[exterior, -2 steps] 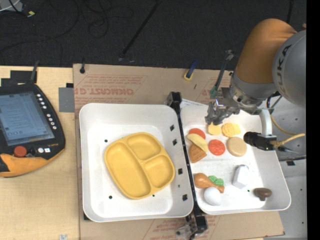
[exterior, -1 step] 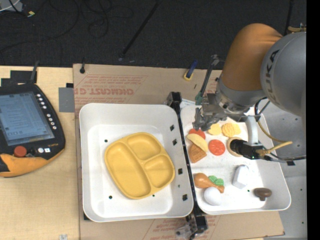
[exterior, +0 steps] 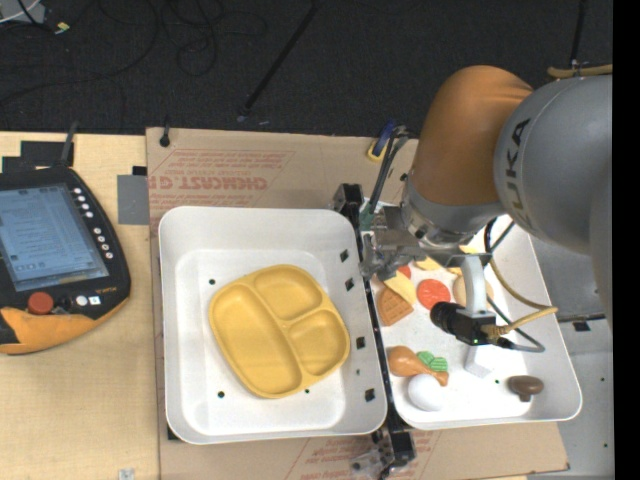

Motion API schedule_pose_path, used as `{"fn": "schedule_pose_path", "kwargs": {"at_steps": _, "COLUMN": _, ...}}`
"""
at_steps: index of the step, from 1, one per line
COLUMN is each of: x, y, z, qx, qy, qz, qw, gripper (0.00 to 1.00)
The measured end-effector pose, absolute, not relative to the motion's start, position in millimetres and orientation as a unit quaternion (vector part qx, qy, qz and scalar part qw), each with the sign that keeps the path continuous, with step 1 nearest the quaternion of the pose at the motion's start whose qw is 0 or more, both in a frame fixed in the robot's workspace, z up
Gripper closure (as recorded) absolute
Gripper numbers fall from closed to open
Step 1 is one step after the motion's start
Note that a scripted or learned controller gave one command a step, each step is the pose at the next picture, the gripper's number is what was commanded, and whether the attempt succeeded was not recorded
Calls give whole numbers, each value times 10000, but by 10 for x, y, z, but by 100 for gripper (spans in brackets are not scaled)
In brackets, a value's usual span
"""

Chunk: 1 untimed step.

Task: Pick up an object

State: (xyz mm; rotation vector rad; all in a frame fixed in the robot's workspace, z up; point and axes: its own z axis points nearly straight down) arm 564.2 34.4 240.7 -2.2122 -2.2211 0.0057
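The claw (exterior: 385,253) hangs over toy food (exterior: 415,363) in the right bin (exterior: 560,388); its grip cannot be made out, nothing visibly lifted yet.

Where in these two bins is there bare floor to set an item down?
Left bin: a bare strip between the yellow divided plate and the far wall, thinner margins on the plate's other sides. Right bin: crowded with toy food at its middle and left, under the arm; a small bare patch lies right of the brown piece.
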Motion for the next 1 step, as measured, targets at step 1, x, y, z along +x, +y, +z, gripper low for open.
{"fn": "schedule_pose_path", "kwargs": {"at_steps": 1, "x": 5372, "y": 735, "z": 2171, "qx": -7061, "qy": -7081, "qz": 32, "qw": 38, "gripper": 100}}
